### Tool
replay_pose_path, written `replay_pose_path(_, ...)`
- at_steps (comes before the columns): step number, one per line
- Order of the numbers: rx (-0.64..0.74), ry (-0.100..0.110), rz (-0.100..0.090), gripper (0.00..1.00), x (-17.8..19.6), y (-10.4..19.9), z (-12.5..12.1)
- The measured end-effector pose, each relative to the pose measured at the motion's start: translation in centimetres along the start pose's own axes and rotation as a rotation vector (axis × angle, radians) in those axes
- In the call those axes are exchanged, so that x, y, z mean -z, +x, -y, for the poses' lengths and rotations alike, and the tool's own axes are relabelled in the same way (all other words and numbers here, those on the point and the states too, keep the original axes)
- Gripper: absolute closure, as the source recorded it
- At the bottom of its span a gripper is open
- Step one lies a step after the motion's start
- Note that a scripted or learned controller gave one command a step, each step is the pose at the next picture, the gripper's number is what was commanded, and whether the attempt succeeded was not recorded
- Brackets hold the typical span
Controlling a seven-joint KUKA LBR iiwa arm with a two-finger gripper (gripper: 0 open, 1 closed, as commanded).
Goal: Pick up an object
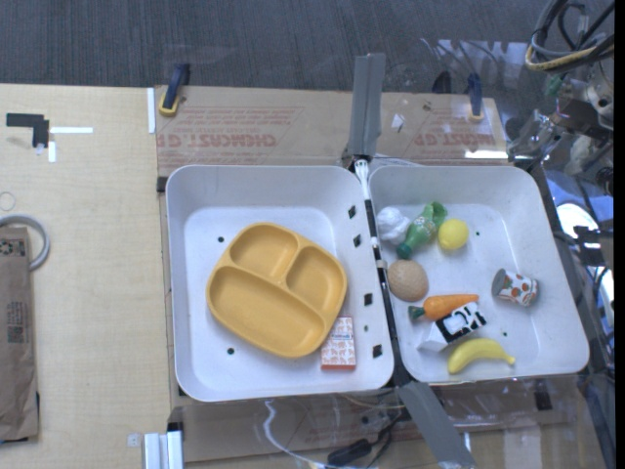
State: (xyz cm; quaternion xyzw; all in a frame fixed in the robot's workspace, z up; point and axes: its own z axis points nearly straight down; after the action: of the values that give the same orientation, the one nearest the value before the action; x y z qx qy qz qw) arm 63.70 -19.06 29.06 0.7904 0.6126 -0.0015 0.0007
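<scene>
Light wood desk [88, 291] carries two shallow white bins side by side, touching along their inner rims. Left bin [181, 291]; right bin [557, 262]. Both bins sit on a brown cardboard sheet [244, 130] with mirrored red print, its far edge showing behind them. Blue clamps [176, 86] pin the cardboard's far edge, one at left and another at right. Grey upright bar [367, 106] stands at the far side where the bins meet. Desk's left part: black L-shaped piece [29, 125] beside strips of white tape [68, 132], far left. Brown paper bag [15, 330] lies flat at the left edge, with a grey ring [37, 234] at its top.
</scene>
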Motion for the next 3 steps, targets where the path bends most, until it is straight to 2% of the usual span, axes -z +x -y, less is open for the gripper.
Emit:
replay_pose_path(1,0.329,0.001,-0.001,0.0,-6.2,-0.2,-2.3)
replay_pose_path(2,0.5,-0.001,-0.001,0.0,-11.4,-2.5,-2.9)
replay_pose_path(3,0.445,-0.004,0.0,0.0,-7.1,-2.5,-3.0)
